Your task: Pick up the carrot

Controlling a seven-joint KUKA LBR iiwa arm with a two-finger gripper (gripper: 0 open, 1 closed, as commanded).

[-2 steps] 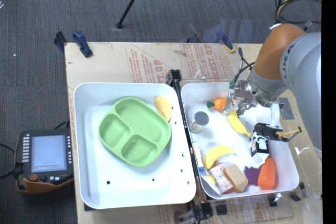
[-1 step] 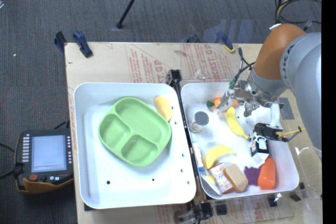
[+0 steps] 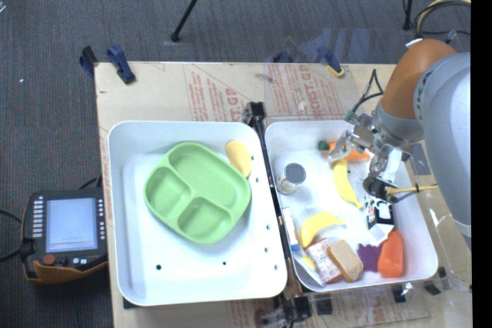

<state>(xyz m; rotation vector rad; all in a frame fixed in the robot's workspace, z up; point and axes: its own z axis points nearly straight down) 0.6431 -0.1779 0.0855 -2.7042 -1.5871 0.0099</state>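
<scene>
The carrot (image 3: 354, 157) is a small orange piece with a green tip, lying near the back of the right bin (image 3: 307, 130). My gripper (image 3: 350, 142) is right over it, low in the bin, and covers its middle. Orange shows on both sides of the gripper. I cannot see whether the carrot is gripped or merely lies underneath.
The right bin also holds a banana (image 3: 345, 184), a second banana (image 3: 320, 224), a grey round can (image 3: 294, 173), bread (image 3: 345, 259), purple grapes (image 3: 370, 255) and an orange item (image 3: 391, 254). In the left bin (image 3: 127, 242) lie a green divided plate (image 3: 198, 190) and a yellow item (image 3: 239, 157).
</scene>
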